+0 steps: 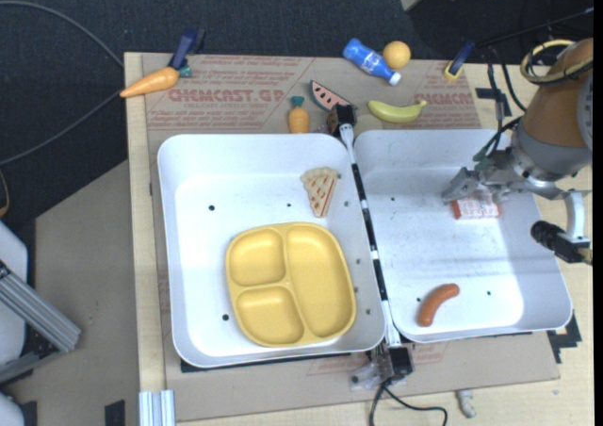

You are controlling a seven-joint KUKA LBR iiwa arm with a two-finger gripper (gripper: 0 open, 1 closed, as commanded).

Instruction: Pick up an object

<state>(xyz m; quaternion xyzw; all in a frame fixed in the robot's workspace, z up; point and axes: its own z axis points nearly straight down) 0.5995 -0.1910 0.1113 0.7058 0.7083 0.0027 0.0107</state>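
Desk (141,226): two white bins are carried side by side on it; a carrot, a banana, a small blue bottle, an orange ball and a watermelon slice are seen on the bare strip beyond the tool, along the far edge.
Arm (556,118): it is brought in from the right and bent down over the right bin (528,316), with the orange band above the wrist and the wrist angled down toward the bin floor.
Left bin (188,254): well apart from the tool, on its far side across the divider; a yellow divided plate (287,283) and a waffle-like wedge (320,190) are held in it.
Tool (468,193): it is lowered close to the floor of the right bin, in that bin's far half; whether it is spread or pressed together cannot be told, and nothing is seen pinched in it.
Red-and-white packet (476,210): it is lying flat on the bin floor directly under or just beside the tool tip; contact cannot be confirmed.
Sausage (437,303): it is left well apart from the tool, toward the near edge of the same bin, untouched.
Progress: nothing is judged lifted yet; the approach seems made toward the packet, while the closing, the grasp and the raising remain to be done.
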